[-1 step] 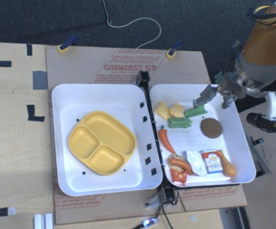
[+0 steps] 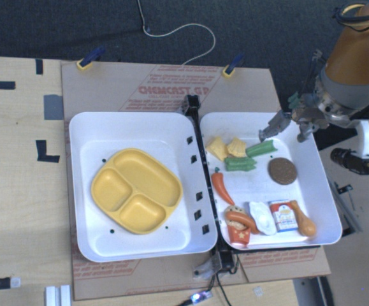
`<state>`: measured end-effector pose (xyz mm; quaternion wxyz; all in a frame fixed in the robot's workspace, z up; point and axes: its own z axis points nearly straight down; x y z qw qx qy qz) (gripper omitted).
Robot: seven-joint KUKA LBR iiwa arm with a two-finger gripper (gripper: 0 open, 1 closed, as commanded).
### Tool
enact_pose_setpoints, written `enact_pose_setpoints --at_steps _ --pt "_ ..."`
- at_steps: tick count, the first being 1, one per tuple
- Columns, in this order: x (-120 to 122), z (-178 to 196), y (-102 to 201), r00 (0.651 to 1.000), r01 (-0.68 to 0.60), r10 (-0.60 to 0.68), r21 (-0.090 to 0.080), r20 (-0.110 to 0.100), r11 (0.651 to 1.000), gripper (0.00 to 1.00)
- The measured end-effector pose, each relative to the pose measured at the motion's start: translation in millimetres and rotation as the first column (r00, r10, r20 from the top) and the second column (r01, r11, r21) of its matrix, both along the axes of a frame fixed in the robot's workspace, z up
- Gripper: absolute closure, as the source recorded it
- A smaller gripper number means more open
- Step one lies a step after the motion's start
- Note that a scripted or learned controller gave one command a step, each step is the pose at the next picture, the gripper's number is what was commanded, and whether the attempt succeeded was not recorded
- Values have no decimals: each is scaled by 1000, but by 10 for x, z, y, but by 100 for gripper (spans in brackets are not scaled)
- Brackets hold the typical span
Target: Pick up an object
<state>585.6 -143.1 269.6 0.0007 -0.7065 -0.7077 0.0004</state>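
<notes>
pincer (image 2: pixel 288 125) open, above right bin (image 2: pixel 321 177)

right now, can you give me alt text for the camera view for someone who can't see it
A grey robot arm's gripper hovers with open fingers over the far edge of the right bin, which holds toy food including green beans, a carrot and a brown patty. The left bin holds a yellow divided plate.

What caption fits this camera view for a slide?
Gripper poised over the right bin of toy food, near a green piece; yellow divided tray in the left bin.
</notes>
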Motion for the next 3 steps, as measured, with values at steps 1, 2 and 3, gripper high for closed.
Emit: enact_pose_setpoints --at_steps 1,2,3 --pt "-9 -624 71 1000 0 0 0 -5 1000 0" --pt "25 -1238 56 1000 0 0 -1 -1 1000 0" --pt "6 -1876 70 1000 0 0 -1 -2 1000 0"
